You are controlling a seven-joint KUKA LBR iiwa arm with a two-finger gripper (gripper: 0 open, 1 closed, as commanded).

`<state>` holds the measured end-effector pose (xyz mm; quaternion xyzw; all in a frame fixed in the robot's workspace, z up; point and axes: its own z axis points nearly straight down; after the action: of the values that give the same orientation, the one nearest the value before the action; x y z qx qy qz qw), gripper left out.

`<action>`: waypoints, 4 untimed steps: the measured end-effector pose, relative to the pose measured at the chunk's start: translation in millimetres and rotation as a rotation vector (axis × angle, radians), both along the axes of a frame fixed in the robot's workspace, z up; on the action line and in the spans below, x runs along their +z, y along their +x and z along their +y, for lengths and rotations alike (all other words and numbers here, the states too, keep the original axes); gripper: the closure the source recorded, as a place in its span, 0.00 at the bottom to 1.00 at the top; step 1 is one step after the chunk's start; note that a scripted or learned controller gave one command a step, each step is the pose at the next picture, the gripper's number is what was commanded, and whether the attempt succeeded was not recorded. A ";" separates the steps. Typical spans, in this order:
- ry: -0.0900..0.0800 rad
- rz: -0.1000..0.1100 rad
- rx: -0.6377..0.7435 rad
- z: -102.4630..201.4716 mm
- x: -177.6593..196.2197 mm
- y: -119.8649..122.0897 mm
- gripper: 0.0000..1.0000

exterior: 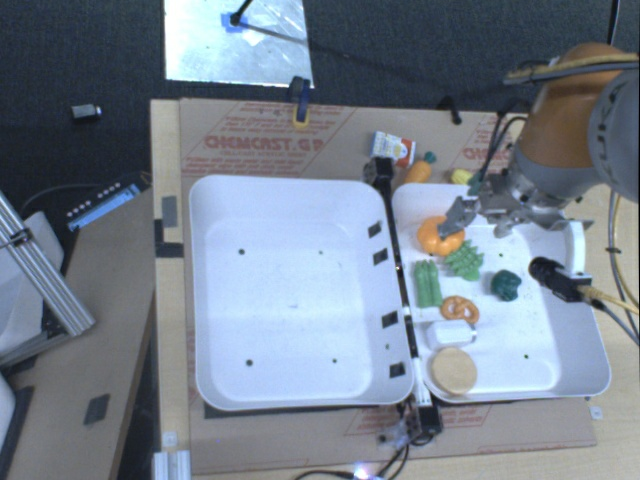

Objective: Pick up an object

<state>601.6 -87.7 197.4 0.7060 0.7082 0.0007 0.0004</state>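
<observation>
Heads up, your tool is sitting low over the upper left corner of the right bin, right at the orange toy fruit. One finger looks like it's touching the top right of the fruit, but I honestly can't tell if the tool is open or clamped, so don't count on anything being held.

Stuff that could bite you from here:

- That fruit is round and looks smooth. If the fingers land off-centre, I'd expect it to squirt out toward the divider between the bins.
- The frilly green leafy piece is just beside the fruit, lower right. A wide closing could snag it instead, or pinch both.
- The green ridged vegetable sits just below, so a shove downward could knock it around.

The pretzel, dark green chunk and round tan cookie are far enough off that I wouldn't worry.
</observation>
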 end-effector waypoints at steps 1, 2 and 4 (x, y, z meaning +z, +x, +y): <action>0.000 0.007 -0.006 -34.9 -118.1 -45.8 0.00; -0.004 -0.004 0.001 0.0 -111.7 -3.0 0.00; -0.003 -0.003 -0.002 -40.0 -112.6 -77.6 0.00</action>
<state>524.0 -127.7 84.9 0.7067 0.7075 0.0009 0.0026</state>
